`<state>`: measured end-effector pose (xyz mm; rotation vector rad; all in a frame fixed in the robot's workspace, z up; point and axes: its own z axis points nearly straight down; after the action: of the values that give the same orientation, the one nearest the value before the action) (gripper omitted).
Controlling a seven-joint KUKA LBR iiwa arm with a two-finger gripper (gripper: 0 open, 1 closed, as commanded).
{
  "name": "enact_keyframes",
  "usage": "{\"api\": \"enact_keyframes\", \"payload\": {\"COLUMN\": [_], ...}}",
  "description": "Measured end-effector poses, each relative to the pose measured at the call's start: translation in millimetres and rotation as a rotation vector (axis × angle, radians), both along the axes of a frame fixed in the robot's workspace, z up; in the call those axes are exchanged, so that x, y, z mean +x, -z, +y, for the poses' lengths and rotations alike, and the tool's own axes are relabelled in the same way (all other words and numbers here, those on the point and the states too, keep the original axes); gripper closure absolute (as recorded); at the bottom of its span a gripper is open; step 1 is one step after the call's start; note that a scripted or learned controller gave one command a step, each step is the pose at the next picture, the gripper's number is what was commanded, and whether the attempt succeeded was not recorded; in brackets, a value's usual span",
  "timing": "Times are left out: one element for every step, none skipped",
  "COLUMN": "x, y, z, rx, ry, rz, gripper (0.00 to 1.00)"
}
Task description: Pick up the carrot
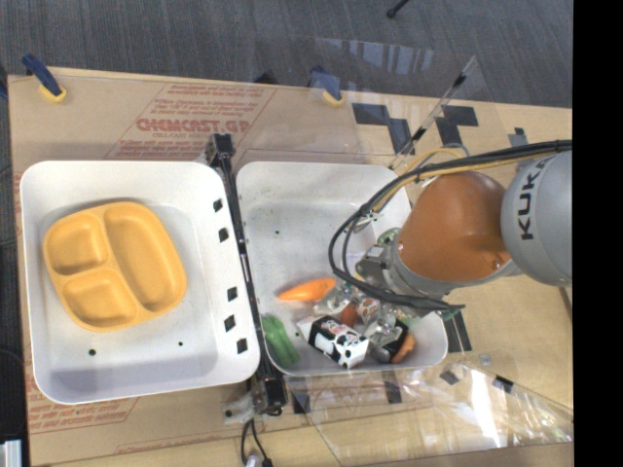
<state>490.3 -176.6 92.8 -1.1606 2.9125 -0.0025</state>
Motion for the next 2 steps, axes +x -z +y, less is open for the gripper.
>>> {"api": "enact_keyframes", "payload": {"x": [64.1, 64.9], "y": [-0.2, -10.5], "z": [26.2, 27.0], "rx": [0.002, 0.001], "ry": [0.057, 0.053], "rz": [0.001, 0.000], "gripper": [0.00, 1.00]}}
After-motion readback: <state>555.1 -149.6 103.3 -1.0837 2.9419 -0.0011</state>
